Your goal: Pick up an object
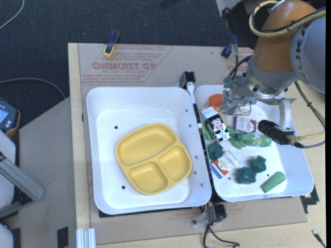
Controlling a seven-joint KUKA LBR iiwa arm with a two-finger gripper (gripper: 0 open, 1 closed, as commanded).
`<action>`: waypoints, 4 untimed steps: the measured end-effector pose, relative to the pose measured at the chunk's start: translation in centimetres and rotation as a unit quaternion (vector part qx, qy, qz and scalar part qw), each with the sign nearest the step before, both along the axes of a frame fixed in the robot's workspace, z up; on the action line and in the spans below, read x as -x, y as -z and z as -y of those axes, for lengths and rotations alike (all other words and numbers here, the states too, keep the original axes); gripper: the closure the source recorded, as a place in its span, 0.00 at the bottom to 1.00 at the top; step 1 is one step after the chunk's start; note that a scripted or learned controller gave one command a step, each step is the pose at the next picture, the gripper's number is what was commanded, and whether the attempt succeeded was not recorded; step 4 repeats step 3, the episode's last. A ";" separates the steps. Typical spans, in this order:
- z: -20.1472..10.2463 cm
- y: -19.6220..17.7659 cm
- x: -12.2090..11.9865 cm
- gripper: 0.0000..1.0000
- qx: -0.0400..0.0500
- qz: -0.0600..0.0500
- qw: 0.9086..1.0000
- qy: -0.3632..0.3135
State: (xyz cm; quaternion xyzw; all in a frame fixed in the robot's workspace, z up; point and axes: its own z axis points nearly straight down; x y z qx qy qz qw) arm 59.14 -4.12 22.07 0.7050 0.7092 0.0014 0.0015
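Note:
The right bin [295, 159] holds several small objects. Among them are a black-and-white cow toy [217, 128], a red-and-white packet [243, 124], an orange piece [215, 102] and a white card with red and blue print [225, 164]. There are also dark green broccoli-like pieces [246, 175] and a light green cylinder [272, 181]. My gripper [234, 105] hangs low over the far left part of this bin. It is just right of the orange piece and above the cow toy and the packet. The wrist hides what lies directly beneath it.
The left bin [103, 138] holds a yellow divided plate [153, 158]. A black divider [199, 128] runs between the two bins. Clamps sit at the bench's far edge [109, 44]. The grey arm with its orange band [282, 30] covers the far right corner.

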 end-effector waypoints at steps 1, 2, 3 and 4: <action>-4.2 0.4 -2.0 1.00 0.000 0.000 1.000 0.001; -8.9 0.8 -3.9 1.00 -0.001 0.000 1.000 0.000; -13.5 -0.7 -5.9 1.00 -0.001 0.001 1.000 0.000; -13.5 -0.7 -5.9 1.00 -0.001 0.001 1.000 0.000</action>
